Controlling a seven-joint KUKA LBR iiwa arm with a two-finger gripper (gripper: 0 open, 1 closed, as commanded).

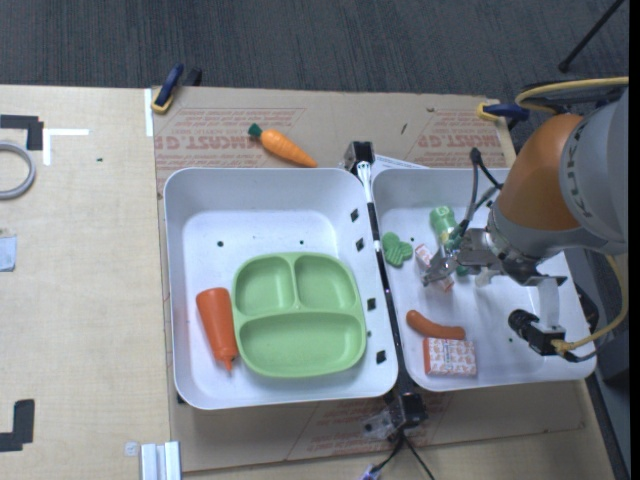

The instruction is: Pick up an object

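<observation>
Left bin (190, 298): divided plate (298, 315), carrot (216, 324) beside it. Right bin (575, 363): green toy (397, 250), sausage (435, 323) and red packet (450, 357) nearer. The claw (440, 271) hovers by the green toy; claw state: cannot tell. Risk: crowded items may deflect a grasp.

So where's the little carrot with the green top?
The carrot lies on the cardboard outside both bins, just beyond the far rim of the left bin, near the clip where the two bins meet.
</observation>
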